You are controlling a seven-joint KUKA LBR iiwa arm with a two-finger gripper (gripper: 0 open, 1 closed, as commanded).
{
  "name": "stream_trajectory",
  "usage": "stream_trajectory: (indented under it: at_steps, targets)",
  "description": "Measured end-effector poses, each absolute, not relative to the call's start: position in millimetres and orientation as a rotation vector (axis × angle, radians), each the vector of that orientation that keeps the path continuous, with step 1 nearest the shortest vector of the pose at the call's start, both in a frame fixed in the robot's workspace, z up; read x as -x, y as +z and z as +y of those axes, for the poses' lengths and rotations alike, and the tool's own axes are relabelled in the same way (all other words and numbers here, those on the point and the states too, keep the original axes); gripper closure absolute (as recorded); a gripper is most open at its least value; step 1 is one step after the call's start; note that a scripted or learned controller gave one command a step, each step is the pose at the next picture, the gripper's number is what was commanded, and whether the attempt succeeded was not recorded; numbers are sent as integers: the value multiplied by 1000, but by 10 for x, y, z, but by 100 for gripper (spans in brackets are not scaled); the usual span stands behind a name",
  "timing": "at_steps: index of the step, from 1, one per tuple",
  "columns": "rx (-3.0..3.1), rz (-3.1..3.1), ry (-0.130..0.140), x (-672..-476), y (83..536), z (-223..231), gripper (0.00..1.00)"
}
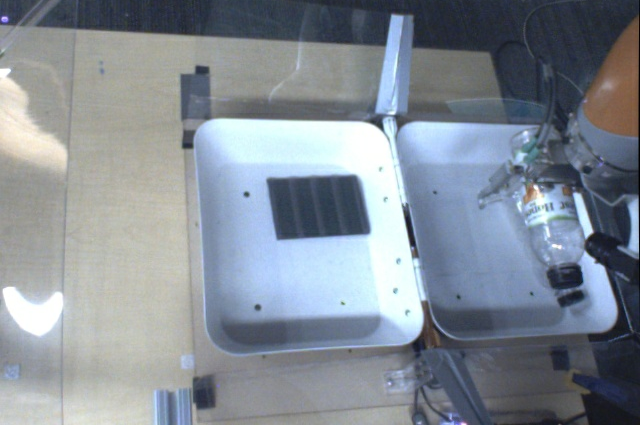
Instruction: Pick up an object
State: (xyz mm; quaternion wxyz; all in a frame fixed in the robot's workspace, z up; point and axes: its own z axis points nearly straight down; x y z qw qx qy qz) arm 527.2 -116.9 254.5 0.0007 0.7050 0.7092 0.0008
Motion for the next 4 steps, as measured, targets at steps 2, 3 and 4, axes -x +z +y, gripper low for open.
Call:
stream_trajectory:
  at_steps: [2,3,4]
  targets:
    - [-2390,2020,12,-5836,1015,-1865,0]
    - [-2385,2021,18,-5854,1123,-1852,100]
    - [-2070,2353,5,-6042,2186,-1868,100]
